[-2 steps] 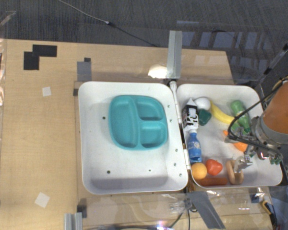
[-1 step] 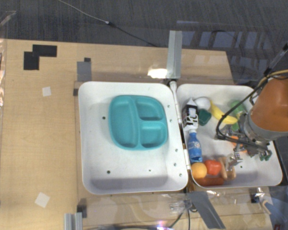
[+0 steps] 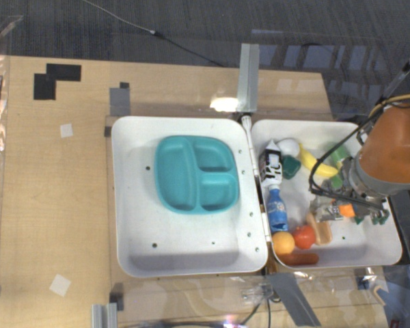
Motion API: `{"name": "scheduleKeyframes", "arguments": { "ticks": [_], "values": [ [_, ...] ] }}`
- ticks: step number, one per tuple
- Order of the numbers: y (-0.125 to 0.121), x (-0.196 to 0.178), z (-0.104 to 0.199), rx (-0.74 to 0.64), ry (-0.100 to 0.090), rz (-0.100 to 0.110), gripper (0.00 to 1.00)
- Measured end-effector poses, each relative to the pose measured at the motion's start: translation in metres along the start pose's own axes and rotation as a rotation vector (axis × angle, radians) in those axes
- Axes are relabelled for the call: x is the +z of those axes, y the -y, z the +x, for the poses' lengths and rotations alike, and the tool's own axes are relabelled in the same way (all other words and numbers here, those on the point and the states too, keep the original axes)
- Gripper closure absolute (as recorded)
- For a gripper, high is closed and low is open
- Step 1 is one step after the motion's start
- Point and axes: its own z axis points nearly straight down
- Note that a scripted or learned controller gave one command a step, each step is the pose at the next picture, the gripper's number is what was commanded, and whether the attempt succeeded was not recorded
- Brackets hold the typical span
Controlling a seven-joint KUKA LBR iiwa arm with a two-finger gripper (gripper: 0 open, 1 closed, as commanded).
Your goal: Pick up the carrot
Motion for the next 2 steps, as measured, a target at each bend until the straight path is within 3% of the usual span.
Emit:
{"name": "scheduleKeyframes", "arguments": {
  "ticks": [1,2],
  "values": [
    [-0.0314,-0.1397,-0.0412,-0.143,-0.006,-0.007,1.0],
    [-0.0307,-0.1335,-0.0385,-0.141,-0.017,-0.012,0.0]
  ]
}}
